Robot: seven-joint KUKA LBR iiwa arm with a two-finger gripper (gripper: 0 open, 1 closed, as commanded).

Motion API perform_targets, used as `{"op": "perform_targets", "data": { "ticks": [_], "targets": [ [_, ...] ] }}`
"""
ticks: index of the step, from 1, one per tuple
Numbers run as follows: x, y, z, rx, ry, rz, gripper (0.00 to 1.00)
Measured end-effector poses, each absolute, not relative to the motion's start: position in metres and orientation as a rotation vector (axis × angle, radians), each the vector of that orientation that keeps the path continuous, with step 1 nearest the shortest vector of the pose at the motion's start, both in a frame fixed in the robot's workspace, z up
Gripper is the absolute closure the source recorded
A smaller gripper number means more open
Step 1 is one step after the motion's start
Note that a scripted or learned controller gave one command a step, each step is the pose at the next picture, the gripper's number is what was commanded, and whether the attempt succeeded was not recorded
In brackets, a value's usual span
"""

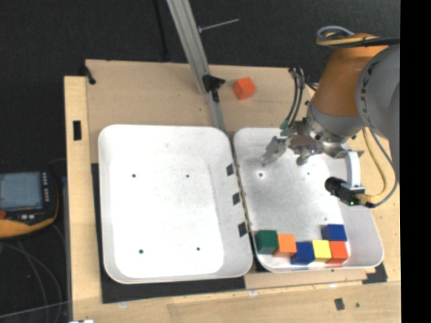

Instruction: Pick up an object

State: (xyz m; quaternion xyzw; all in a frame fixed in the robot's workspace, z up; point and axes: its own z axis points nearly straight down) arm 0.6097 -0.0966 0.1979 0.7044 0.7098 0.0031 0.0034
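Several small cubes lie in a row along the near edge of the right bin [289,187]: a green cube [267,241], an orange cube [287,243], a blue cube [304,252], a yellow cube [321,249], a red-orange cube [339,250] and another blue cube [334,233]. My gripper [291,150] hangs over the far part of the right bin, well away from the cubes. Its two fingers [273,151] are spread apart with nothing between them.
The left bin [165,200] sits beside the right one. An orange cube [244,88] rests on the bench behind the bins, next to a slanted metal pole [192,39]. A handheld pendant [23,197] lies off the bench at left.
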Motion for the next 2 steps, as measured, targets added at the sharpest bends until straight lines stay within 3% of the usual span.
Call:
{"op": "perform_targets", "data": {
  "ticks": [1, 2],
  "targets": [
    [0.590, -0.131, 0.095, 2.223, 2.215, 0.001, 0.00],
    [0.578, -0.161, 0.130, 2.221, 2.215, 0.001, 0.00]
  ]
}}
